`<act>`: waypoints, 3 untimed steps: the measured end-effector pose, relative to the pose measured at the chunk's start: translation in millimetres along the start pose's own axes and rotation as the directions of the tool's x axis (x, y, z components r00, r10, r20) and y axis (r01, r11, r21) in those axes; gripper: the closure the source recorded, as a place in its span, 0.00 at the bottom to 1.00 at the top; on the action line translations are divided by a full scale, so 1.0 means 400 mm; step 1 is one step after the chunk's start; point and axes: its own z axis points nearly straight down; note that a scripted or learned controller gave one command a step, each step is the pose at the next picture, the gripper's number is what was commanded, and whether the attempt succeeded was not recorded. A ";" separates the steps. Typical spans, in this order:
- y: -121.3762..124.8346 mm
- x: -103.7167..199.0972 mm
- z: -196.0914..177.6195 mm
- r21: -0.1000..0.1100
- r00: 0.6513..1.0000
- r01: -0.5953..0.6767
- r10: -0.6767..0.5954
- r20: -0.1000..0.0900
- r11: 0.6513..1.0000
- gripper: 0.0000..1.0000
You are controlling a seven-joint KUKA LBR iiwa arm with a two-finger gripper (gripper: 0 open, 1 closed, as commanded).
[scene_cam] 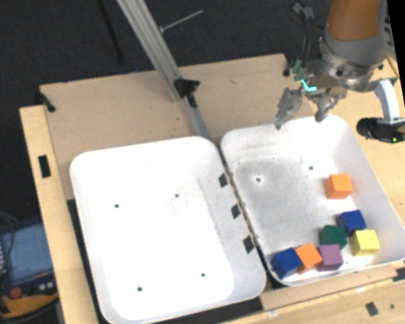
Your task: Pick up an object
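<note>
We see the claw (303, 110) poised over the far rim of the right bin (262, 147), its two fingers spread apart with nothing between them. The arm (354, 6) reaches in from the right, the orange band above the wrist plain to see.

The things to choose from all lie in that right bin, well apart from the claw. An orange cube (338, 185) sits alone toward the right wall. Along the near edge a cluster gathers: a blue cube (285, 261), a second orange cube (309, 255), a purple cube (331, 255), a green cube (333, 235), another blue cube (350, 221) and a yellow cube (366, 241), several of them touching or just beside one another. The left bin (160, 227) holds no blocks.

We judge this to be the approach step: no object is yet gripped, and the claw is not above any one cube. The next move, as we read it, calls for travel toward the near side of the bin and then a descent. The lone orange cube looks the easiest target, since the fingers can straddle it without nudging a neighbour; the crowded ones leave little room.
</note>
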 end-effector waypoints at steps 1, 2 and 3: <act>0.002 -0.001 -0.007 -0.004 1.000 0.001 -0.001 0.002 1.000 0.00; 0.003 0.012 0.145 0.001 1.000 0.001 -0.001 0.003 1.000 0.00; -0.018 0.024 0.282 0.001 1.000 -0.003 0.003 0.003 1.000 0.00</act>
